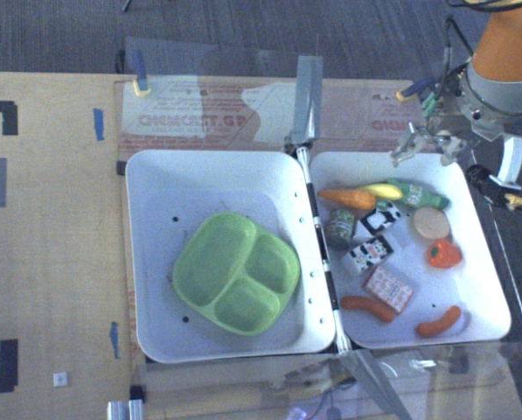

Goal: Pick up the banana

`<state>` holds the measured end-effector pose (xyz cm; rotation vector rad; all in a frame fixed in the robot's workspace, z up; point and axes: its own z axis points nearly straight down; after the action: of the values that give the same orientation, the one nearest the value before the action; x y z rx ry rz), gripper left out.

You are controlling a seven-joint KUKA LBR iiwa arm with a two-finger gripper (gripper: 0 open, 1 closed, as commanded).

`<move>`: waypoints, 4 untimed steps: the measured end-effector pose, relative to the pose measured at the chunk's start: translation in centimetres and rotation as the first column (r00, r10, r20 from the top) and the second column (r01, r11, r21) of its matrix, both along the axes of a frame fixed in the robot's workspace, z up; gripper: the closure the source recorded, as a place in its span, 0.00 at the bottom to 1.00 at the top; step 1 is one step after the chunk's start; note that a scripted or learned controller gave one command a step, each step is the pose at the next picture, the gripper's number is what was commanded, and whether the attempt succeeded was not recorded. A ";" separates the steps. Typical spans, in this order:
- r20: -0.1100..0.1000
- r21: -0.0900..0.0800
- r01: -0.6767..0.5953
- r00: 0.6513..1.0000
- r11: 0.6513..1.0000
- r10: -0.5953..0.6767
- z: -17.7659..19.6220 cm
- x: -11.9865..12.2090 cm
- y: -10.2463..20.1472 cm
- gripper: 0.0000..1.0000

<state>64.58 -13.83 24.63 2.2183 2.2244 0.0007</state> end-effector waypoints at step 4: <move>0.002 -0.001 0.163 0.987 0.987 -0.163 -4.6 -0.6 1.1 1.00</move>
<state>64.02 -12.68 19.99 2.3906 2.0346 0.0017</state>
